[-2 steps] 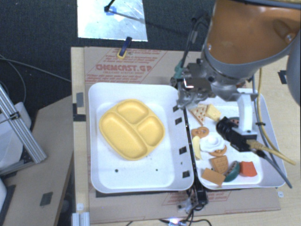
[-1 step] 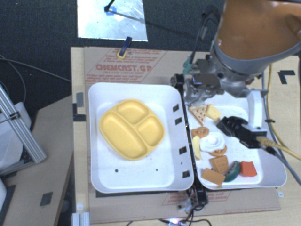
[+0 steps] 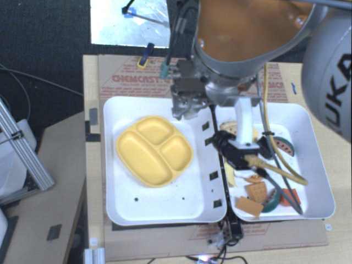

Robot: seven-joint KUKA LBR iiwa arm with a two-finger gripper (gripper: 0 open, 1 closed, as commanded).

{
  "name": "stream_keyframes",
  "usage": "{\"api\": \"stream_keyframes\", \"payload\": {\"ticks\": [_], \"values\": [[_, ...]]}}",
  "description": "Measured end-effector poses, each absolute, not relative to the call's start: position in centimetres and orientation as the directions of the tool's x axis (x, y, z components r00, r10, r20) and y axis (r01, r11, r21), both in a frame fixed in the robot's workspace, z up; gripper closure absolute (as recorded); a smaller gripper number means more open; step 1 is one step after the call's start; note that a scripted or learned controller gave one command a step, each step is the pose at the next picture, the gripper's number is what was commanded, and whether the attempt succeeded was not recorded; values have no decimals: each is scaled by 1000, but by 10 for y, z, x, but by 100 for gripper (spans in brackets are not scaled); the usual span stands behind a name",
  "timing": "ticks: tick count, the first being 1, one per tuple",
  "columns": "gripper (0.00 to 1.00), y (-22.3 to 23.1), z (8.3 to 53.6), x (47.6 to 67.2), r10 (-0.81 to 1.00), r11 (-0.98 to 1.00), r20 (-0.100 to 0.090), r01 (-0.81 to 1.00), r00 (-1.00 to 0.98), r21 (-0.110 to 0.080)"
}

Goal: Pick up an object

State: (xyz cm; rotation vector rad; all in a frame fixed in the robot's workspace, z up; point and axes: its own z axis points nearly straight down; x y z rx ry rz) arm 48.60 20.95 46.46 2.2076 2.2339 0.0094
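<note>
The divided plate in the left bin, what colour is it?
Yellow. The plate shows plainly in the camera view, lying in the white left bin.

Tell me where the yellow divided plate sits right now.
The yellow divided plate lies flat in the left white bin, toward its upper middle, just left of the divider between the two bins and below the arm's wrist.

You could read red print, "CHEMCAST", on the cardboard sheet (image 3: 127, 77) under the bins, with more red lettering to its right too obscured to read. The arm (image 3: 331, 87) bore large dark letters, "UK", cut off by the frame edge.
</note>
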Motion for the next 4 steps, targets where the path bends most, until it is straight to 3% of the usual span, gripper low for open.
{"api": "stream_keyframes", "payload": {"ticks": [1,2,4], "values": [[100,205,475,487,1000,8,3,1000,-8,5],[100,141,460,487,1000,-5,0,1000,5,1],[100,146,483,488,1000,10,3,1000,-10,8]]}}
